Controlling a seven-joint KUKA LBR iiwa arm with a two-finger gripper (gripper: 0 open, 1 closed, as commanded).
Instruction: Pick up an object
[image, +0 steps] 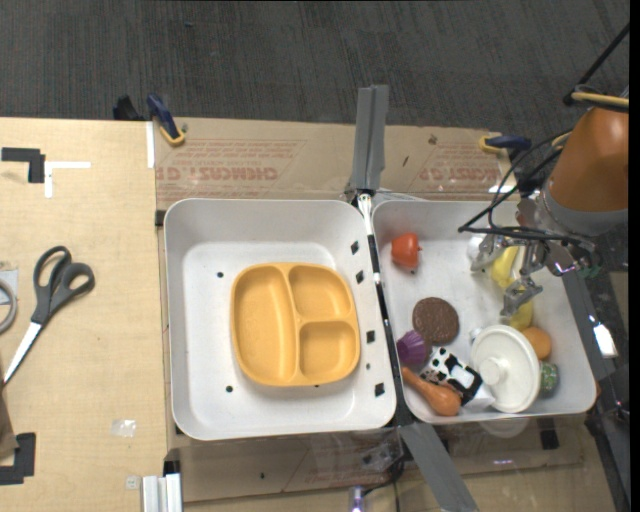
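Two shallow white bins sit side by side on a wooden bench, over a sheet of cardboard. The left bin (190, 330) holds a yellow-orange divided plate (296, 323) with three compartments, lying flat near the bin's middle. The right bin (455, 215) holds a clutter of small things: a red tomato-like toy (405, 250) near its upper left, a brown round cookie-like disc (436, 319) in the middle, a purple piece (411, 348) just below and left of the disc, a black-and-white cow toy (452, 372) beside it, an orange carrot-like piece (432, 392) at the bottom, a white round lidded dish (505, 366) at lower right, an orange ball (539, 343) touching the dish's right side, and a yellow banana-like object (505, 267) near the upper right. The grey arm with its orange band (596, 160) reaches in from the right, and the gripper (520, 292) hangs low over the right bin's upper right part, just beside the yellow object; whether its fingers are apart or together cannot be told, and nothing is visibly held between them. A pair of scissors (45, 295) lies on the bench well to the left of the bins.
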